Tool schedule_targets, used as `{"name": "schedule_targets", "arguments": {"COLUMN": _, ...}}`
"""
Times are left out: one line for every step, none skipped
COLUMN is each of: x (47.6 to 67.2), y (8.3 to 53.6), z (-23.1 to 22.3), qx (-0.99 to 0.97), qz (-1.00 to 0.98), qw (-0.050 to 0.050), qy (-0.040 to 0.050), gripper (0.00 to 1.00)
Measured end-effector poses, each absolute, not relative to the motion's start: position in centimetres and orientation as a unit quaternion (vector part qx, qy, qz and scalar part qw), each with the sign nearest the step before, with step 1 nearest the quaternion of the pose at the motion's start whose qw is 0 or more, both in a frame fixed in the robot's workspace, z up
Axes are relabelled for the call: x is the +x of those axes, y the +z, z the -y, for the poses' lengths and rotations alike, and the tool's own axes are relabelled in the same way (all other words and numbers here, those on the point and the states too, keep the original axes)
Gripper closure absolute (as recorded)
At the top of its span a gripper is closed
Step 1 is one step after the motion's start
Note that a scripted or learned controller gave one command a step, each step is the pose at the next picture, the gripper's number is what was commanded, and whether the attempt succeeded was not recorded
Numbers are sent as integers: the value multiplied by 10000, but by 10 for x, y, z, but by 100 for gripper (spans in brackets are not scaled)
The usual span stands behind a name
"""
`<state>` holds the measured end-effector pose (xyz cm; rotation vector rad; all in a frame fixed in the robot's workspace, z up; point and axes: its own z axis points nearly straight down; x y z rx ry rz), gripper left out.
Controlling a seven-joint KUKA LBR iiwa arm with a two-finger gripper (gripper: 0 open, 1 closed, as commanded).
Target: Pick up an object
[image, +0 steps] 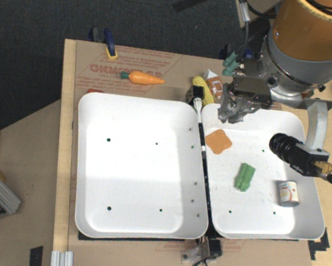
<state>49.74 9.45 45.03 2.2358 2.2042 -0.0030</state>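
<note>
My gripper [230,115] hangs over the back left corner of the right bin [304,224], its dark fingers pointing down with nothing seen between them. Just in front of it an orange flat piece [218,141] lies on the bin floor. A green block [244,177] rests near the bin's middle. A small white can [288,193] with a label stands toward the right side. The fingers look close together, but their gap is too dark to judge.
The left bin [97,110] lies beside it. Behind the bins on the cardboard are a toy carrot [143,78], a blue and yellow clamp [110,44] and a yellow item [201,86]. A black cylinder [294,151] on a bracket juts over the right bin.
</note>
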Motion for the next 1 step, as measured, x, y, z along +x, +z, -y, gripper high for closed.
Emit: {"name": "schedule_targets", "arguments": {"x": 479, "y": 477, "z": -143, "qx": 7053, "qz": -7089, "qw": 8, "qy": 28, "gripper": 100}}
